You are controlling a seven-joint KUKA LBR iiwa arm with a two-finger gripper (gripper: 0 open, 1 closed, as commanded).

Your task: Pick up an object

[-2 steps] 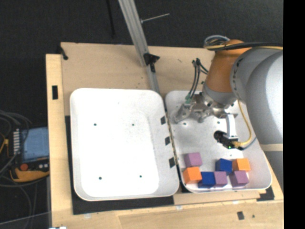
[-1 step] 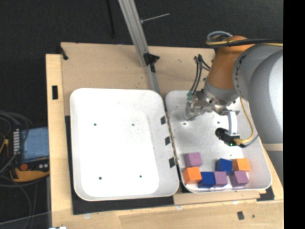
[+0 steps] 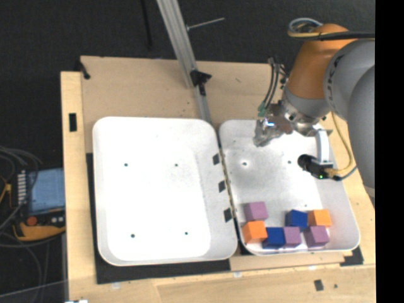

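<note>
Several small blocks lie along the near edge of the right bin [image 3: 278, 169]: a purple block [image 3: 255, 211], an orange block [image 3: 255, 231], a blue block [image 3: 274, 237], another purple block [image 3: 292, 235], a blue block [image 3: 296, 218], an orange block [image 3: 320, 218] and a purple block [image 3: 317, 235]. My gripper [image 3: 262, 135] hangs over the far left part of the right bin, well away from the blocks. Nothing shows between its fingers.
The left bin [image 3: 158, 188] sits beside the right one. A slanted metal pole [image 3: 183, 49] runs from the top down to the gap between the bins. The arm's orange band [image 3: 312, 68] and grey body fill the upper right.
</note>
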